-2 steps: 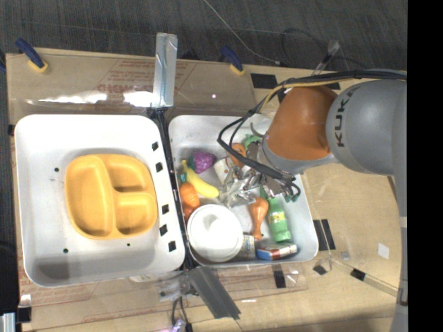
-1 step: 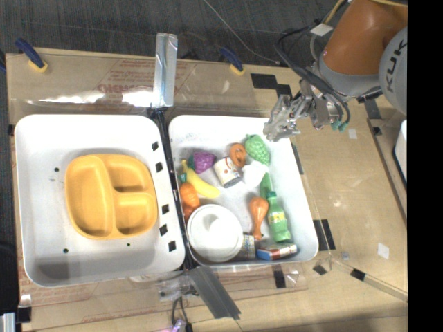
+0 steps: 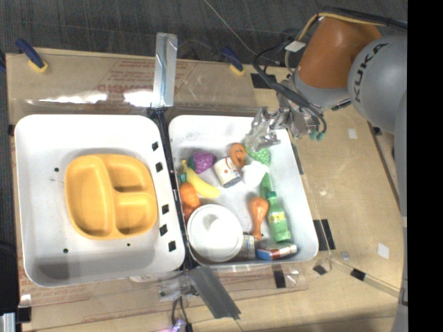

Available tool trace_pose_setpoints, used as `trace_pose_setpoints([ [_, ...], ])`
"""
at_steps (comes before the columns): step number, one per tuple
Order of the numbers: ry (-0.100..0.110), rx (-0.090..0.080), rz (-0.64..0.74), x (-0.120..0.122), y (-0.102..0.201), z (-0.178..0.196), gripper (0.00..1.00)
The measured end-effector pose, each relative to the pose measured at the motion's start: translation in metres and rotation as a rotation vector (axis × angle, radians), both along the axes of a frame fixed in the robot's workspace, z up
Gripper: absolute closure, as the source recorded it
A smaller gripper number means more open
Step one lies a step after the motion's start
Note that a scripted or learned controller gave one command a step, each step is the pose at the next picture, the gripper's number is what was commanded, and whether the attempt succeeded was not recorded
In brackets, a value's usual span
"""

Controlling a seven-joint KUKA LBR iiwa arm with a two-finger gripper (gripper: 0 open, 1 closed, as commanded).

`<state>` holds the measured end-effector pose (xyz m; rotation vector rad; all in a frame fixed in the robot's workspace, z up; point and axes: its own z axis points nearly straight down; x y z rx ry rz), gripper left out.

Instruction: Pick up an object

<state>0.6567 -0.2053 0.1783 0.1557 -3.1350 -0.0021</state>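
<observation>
We see the left bin (image 3: pixel 28 185) beside the right bin (image 3: pixel 304 206), holding a yellow divided tray (image 3: pixel 111 194). In the right bin's near corner sits a white bowl (image 3: pixel 214 232); a green bottle (image 3: pixel 277 216) lies along its right wall. The gripper (image 3: pixel 263 135) hovers at its far edge, over what seems a green-and-orange toy (image 3: pixel 242 154); we cannot tell whether its claw is open.
</observation>
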Motion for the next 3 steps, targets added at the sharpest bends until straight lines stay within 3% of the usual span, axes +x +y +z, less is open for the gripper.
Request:
trace_pose_setpoints([
  [1, -0.009, -0.003, 0.752, 0.002, -0.003, -0.001, 1.0],
  [2, -0.005, -0.001, 0.46, 0.001, -0.005, -0.004, 1.0],
  [3, -0.004, -0.001, 0.369, 0.001, -0.005, -0.015, 1.0],
])
